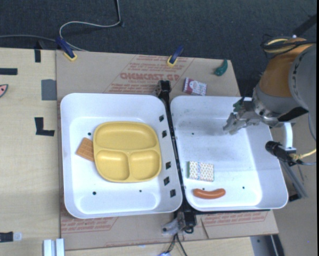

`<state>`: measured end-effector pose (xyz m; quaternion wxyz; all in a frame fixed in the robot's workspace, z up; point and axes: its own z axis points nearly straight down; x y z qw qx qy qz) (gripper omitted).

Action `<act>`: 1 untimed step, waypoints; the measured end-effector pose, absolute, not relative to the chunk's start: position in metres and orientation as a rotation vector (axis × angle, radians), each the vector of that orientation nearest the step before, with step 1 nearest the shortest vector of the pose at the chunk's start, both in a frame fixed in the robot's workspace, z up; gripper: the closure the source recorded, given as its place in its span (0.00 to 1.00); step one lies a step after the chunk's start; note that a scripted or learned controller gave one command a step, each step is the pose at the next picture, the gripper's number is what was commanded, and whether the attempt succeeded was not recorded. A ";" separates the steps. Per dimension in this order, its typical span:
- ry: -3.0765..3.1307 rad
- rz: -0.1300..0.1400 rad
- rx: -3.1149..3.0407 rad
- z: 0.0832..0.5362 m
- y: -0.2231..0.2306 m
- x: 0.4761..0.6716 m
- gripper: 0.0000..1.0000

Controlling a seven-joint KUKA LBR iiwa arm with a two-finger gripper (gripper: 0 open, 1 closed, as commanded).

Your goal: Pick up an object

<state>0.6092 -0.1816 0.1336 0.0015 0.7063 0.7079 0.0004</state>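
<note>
My claw (235,122) hangs over the upper part of the right bin (266,196), near its far wall, and my arm comes in from the right side. I cannot tell how it is set, because from this angle it is only a small grey shape. Nothing is visible in its grip, so I judge that I carry no object yet.

The things I could take lie lower in the same bin, toward the near wall. The sausage (209,193) is a small red-orange one close to the near edge, and its long axis runs left to right, almost parallel to that edge. Just above it lies a small flat packet (201,170) with a check pattern. Both are toward the near-left from my claw, well apart from it, with bare white floor between us.

In the left bin (74,196) there is a yellow divided plate (128,150), and a brown cracker-like piece (85,149) sits partly under its left rim. These are farther from me.

I think the sausage is the best choice. To take it, the claw must travel toward the near-left and close across the short width, not along the length.
</note>
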 end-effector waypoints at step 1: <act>2.222 0.001 2.217 0.133 -0.182 0.609 0.00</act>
